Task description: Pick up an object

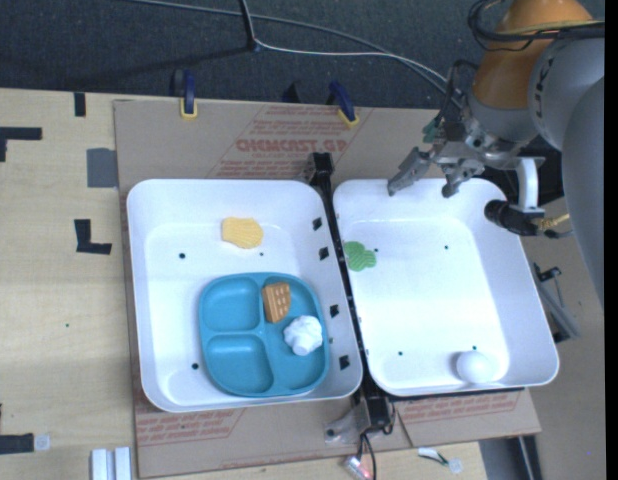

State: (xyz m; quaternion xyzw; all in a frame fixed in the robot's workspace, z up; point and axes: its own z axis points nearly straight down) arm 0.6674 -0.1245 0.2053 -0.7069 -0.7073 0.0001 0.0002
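Nearest, a white ball (477,366) sits by the right bin's (509,268) front edge; it's round, likely to roll off the fingertips. Mid, a green piece (359,257) hugs the left wall, so a finger could hit the wall. Far, the gripper (431,180) hovers over the back edge w/ jaws spread, holding nothing, well apart from both.

I see the bench (49,298) carrying a cardboard sheet (259,143), with two white bins (149,268) side by side on it.
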